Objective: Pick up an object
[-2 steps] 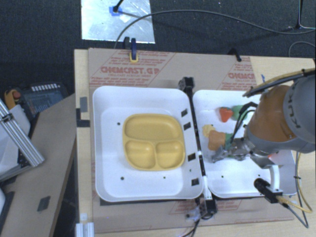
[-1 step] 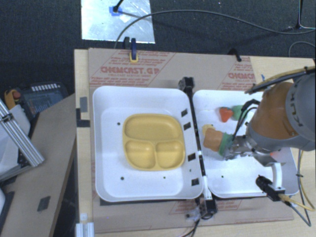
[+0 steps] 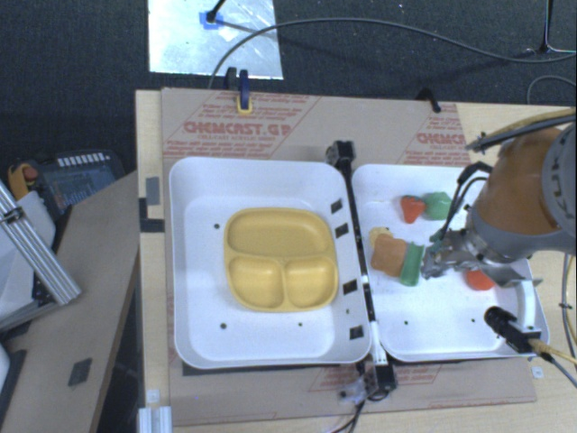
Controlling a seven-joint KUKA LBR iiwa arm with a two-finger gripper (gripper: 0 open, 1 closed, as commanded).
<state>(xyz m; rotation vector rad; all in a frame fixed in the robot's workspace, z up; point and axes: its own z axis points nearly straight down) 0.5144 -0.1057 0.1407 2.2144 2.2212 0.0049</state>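
Observation:
My gripper (image 3: pixel 435 263) hangs low over the middle of the right bin (image 3: pixel 424 336), reaching in from the right. Just left of it lies a green stick-shaped piece (image 3: pixel 411 265), touching or nearly touching the gripper. A brown-orange block (image 3: pixel 389 253) rests against that green piece, with a small yellow piece (image 3: pixel 380 234) behind it. A red piece (image 3: pixel 412 208) and a light green piece (image 3: pixel 437 205) sit at the back of the bin. An orange-red piece (image 3: pixel 479 281) shows partly from under the wrist.
The left bin (image 3: pixel 194 332) holds a yellow divided plate (image 3: pixel 279 258). A black divider strip (image 3: pixel 353 242) runs between the bins. Bare white floor lies along the front of the right bin.

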